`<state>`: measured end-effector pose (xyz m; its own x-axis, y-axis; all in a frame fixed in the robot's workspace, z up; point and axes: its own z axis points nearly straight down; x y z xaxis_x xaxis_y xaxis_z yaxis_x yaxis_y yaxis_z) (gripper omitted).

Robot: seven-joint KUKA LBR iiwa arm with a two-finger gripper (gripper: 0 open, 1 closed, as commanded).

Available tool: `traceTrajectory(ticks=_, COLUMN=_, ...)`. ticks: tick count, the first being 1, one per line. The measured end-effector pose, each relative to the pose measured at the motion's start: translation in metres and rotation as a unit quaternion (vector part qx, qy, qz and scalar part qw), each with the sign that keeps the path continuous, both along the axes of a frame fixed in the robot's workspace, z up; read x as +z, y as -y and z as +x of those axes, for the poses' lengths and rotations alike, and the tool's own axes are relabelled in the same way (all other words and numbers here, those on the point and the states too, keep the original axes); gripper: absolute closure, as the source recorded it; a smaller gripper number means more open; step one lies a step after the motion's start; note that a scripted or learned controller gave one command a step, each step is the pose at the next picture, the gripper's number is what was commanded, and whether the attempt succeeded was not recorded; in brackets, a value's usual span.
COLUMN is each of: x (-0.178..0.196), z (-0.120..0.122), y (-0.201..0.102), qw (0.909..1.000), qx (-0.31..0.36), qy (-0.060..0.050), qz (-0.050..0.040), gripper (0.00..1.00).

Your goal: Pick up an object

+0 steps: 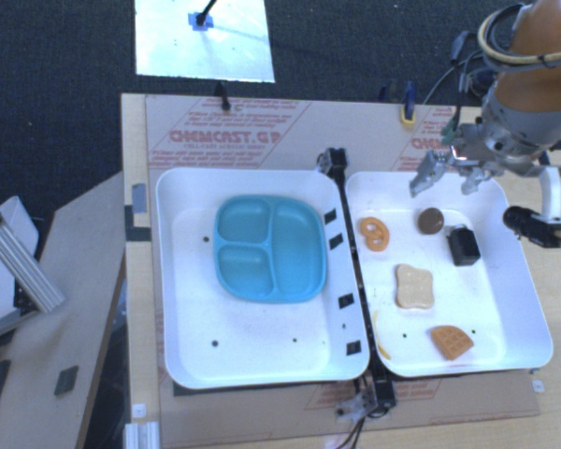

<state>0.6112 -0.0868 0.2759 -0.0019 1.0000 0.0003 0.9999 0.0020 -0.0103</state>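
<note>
Arm: grey KUKA (533,73) with orange band, upper right of the frame, reaching in over the far edge of the right bin.
Claw: (447,174) fingers spread apart, pointing down, nothing between them; hovers above the upper rim of the right bin, just up from the brown round piece.
Right bin: (519,344) shallow, white, holds five items.
Pretzel: (374,234) orange, upper left part of the right bin, near the divider.
Brown round piece: (431,221) upper middle of the right bin, closest item to the claw, not touched.
Black block: (464,246) just right of and below the round piece.
Bread slice: (414,287) pale toy slice, middle of the right bin.
Waffle piece: (452,342) orange-brown, lower part of the right bin.
Left bin: (192,344) white, holds a blue divided plate (269,249) lying flat at its centre.
Tabletop: (252,134) printed protective sheet under both bins.
</note>
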Motion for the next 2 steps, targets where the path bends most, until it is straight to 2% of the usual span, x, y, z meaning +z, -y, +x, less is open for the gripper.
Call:
traceTrajectory(ticks=1, x=0.007, z=0.002, y=0.000, qw=1.0000, qx=0.001, qy=0.006, qz=-0.0004, gripper=0.00)
traceTrajectory(ticks=2, x=-0.033, z=0.003, y=-0.002, qw=1.0000, qx=0.000, qy=0.005, qz=-0.0003, gripper=0.00)
